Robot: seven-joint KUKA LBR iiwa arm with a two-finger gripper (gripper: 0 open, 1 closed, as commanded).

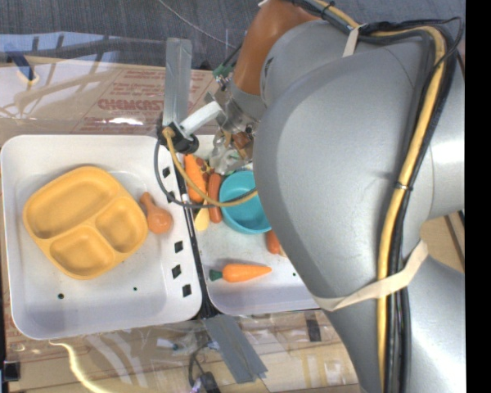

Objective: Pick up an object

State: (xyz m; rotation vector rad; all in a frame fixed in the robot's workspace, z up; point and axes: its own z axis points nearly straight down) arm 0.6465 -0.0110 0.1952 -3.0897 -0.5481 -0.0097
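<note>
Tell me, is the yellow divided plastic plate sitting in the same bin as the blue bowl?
No, the yellow divided plastic plate lies in the left white bin, while the blue bowl is in the right one beside the carrots.

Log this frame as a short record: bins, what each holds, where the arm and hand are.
left bin: yellow divided plate; orange drumstick-shaped toy beside the plate's right edge
right bin: blue bowl, a carrot lying near the front, more orange pieces along the left wall
arm: reaches in from the right, covering most of the right bin
hand: over the back of the right bin, above the bowl; grip state unclear
</note>
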